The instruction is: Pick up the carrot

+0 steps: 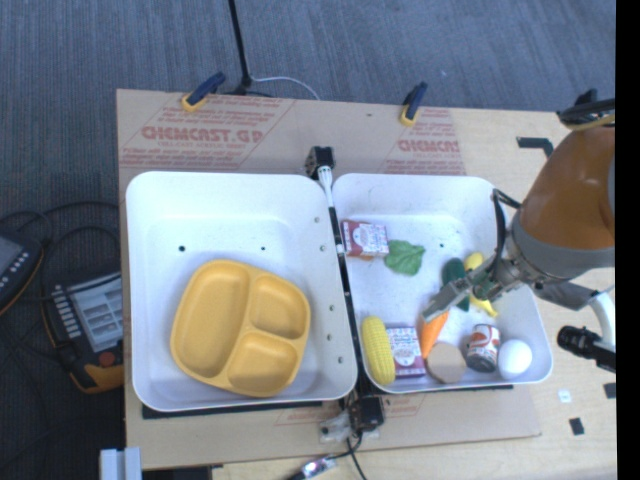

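Orange and tapering, the carrot [432,332] lies in the right bin [440,190], in its near half, with the thick end up toward the gripper and the tip pointing down toward the bin's front wall. Its upper end sits right at the gripper [462,294], whose metal fingers reach down-left from the wrist just above it; whether they are spread or closed, or touch the carrot at all, cannot be told from this angle. Just left of the carrot is a small red-and-white packet [404,352], and left of that a yellow corn cob [376,350] lies along the bin's left wall. Right of the carrot's tip rests a tan rounded piece [446,366], then a small red-labelled can [483,347], then a white egg [515,357] in the front right corner. Farther back lie a green leaf [405,257] and a second red-and-white packet [365,238], with a dark green item and a yellow item partly hidden beside the gripper. The arm [566,203], grey with an orange band, comes in from the right over the bin's edge. The left bin [160,208] holds a yellow divided plate [240,325]. Both bins sit on a brown board [200,133].
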Controlling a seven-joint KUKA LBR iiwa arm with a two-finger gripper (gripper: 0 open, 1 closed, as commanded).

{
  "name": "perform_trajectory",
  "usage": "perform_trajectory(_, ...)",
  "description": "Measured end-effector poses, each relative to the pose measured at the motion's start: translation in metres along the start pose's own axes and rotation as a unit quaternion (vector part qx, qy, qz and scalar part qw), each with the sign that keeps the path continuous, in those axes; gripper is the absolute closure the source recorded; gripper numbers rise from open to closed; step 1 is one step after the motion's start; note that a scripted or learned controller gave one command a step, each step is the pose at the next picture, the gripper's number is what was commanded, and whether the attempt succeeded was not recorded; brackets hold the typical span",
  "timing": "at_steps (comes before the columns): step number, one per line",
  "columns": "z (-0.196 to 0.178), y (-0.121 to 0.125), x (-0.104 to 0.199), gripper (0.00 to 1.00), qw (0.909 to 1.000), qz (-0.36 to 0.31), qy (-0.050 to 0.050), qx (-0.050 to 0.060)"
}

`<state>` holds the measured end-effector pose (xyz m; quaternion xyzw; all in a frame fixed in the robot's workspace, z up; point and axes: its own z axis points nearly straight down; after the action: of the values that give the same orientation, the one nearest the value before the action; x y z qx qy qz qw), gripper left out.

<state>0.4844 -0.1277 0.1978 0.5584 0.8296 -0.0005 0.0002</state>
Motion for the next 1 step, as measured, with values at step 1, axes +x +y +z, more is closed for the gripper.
perform_trajectory(1, 0.0954, 0.0054, -0.0023, 0.00, 0.9998, -0.018, -0.005, -0.008)
